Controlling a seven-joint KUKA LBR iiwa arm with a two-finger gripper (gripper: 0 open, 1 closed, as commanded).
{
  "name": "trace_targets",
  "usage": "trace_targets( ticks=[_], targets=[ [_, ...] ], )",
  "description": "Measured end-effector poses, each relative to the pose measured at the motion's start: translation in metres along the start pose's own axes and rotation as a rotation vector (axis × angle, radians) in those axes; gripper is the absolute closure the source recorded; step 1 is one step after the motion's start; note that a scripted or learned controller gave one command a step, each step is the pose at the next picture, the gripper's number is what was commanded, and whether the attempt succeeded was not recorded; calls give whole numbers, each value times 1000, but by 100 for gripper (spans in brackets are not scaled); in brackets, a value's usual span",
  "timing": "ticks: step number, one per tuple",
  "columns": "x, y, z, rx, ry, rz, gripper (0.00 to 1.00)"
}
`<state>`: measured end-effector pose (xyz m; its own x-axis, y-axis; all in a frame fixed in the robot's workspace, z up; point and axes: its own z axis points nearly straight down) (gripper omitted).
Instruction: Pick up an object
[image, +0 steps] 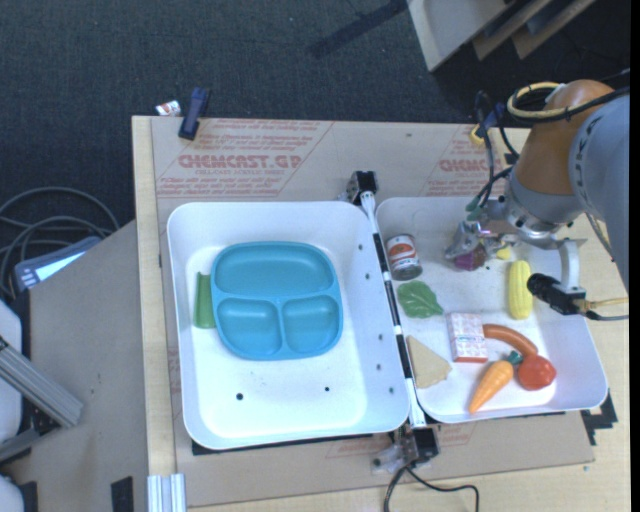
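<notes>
Presently catalogued, seen from above at a slant: a wooden tabletop (300, 155) printed with red lettering carries two shallow white bins side by side.

Left bin (190, 300): one blue plastic divided tray (275, 298) with three compartments, lying flat near the middle; a green flat piece (204, 300) lies against the tray's left edge, partly tucked under it.

Right bin (585, 370): a small tin can with a red label (403, 255) near the dividing wall; a green leaf-shaped toy (420, 299) just below the can; a tan wedge-shaped piece (430, 362) at the bin's lower left; a pink and white small packet (467, 337) beside it; an orange toy carrot (490, 384); a red toy tomato (537, 372) touching an orange sausage-shaped toy (510, 338); a yellow toy corn cob (518, 288); a dark purple object (467, 256) at the bin's upper part.

Arm: grey with orange band, entering from the right. Its gripper (470, 243) sits low over the upper part of the right bin, directly at the purple object. Whether the fingers are open or closed cannot be told.
</notes>
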<state>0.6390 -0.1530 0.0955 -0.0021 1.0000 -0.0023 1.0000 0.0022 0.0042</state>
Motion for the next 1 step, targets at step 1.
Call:
trace_targets(
  ticks=[1],
  targets=[
    [46,18,-13,2,2,0,100]
  ],
)
